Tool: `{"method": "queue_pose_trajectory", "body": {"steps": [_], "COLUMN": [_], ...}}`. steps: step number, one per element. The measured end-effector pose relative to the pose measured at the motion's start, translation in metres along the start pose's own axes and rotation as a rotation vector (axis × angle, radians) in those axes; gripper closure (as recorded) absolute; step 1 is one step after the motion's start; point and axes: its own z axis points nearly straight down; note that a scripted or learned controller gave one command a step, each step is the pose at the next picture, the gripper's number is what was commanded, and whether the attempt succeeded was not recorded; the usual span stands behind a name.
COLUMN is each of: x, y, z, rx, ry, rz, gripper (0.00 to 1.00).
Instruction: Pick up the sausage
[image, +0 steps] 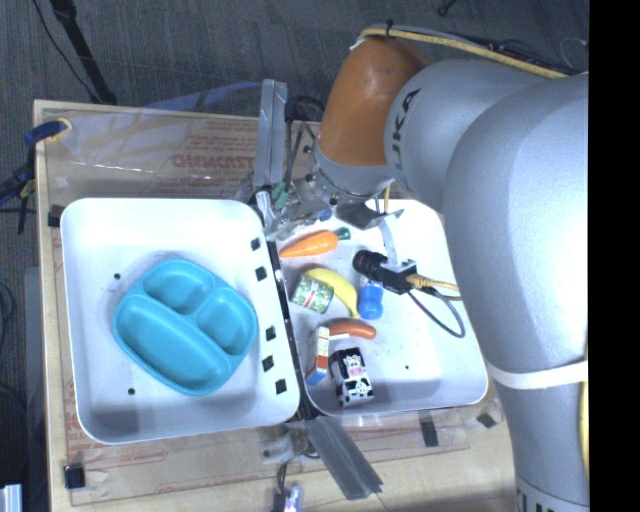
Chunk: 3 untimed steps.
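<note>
Locate the sausage (351, 329) in the right bin (452, 372), just below the banana (337, 287) and above the cow-patterned carton (351, 376). The arm (470, 150) (partial lettering "UKA") covers the gripper (298, 205) near the carrot (310, 243); you cannot tell its jaw state.

One fixed camera looks down at a slant on the bench, close enough that both white bins nearly span the picture. The left bin (90, 330) lies far from the wrist; the right bin (440, 370) sits directly under it. The arm (500, 200) enters from the right, its bulk nearest the lens.
</note>
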Motion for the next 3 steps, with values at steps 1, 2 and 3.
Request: {"method": "queue_pose_trajectory", "body": {"steps": [1,2,3], "x": [0.000,0.001,0.045], "y": [0.000,0.001,0.039], "z": [-0.010,-0.019,0.008], "rx": [0.001,0.002,-0.007], "ry": [0.000,0.000,-0.002], "rz": [-0.003,-0.006,-0.194], "gripper": [1.00,1.00,1.00]}}
